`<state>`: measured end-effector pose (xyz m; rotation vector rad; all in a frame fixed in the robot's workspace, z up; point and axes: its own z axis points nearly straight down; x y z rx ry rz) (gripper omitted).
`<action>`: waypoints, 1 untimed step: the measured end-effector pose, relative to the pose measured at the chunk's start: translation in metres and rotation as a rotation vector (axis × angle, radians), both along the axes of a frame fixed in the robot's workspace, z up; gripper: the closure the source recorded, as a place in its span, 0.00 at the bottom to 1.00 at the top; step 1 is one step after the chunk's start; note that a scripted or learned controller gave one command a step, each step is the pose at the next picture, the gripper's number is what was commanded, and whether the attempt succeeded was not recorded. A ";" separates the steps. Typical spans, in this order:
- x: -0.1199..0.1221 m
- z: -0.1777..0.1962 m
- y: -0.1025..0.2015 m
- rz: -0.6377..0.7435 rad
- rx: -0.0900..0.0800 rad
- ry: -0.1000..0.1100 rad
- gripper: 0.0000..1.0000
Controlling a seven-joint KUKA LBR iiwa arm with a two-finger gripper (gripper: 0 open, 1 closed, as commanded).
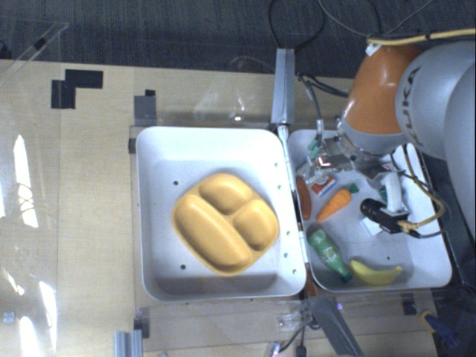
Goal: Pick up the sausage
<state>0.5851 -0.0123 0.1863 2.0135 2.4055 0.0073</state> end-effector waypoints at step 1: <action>0.000 0.000 0.000 0.000 0.000 0.000 0.00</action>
